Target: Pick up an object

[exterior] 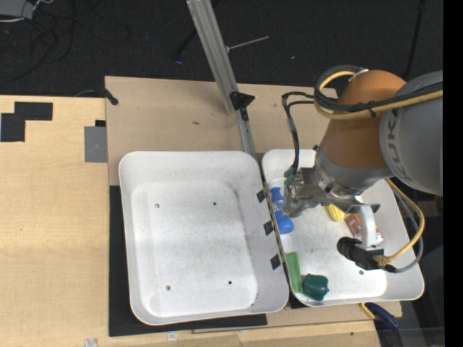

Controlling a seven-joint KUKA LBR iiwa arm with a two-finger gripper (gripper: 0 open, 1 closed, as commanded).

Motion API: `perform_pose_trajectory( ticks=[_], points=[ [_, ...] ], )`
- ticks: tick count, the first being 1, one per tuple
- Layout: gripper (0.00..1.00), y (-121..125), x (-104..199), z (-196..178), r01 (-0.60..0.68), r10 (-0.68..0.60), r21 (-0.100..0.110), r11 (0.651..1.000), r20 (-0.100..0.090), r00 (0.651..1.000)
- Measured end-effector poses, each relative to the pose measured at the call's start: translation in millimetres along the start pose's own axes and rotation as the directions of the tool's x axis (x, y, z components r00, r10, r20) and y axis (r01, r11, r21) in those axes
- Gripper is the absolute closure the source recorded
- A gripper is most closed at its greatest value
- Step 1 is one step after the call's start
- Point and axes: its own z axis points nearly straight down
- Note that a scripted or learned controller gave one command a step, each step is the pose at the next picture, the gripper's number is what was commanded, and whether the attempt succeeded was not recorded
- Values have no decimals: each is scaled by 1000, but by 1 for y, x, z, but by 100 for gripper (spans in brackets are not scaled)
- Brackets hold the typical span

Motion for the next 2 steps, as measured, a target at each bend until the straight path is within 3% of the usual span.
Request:
perform_pose_trajectory(
  ticks=[2],
  points=[
    [100, 21, 97, -15, 1, -1, -3, 1000, 1, 1000]
  ],
)
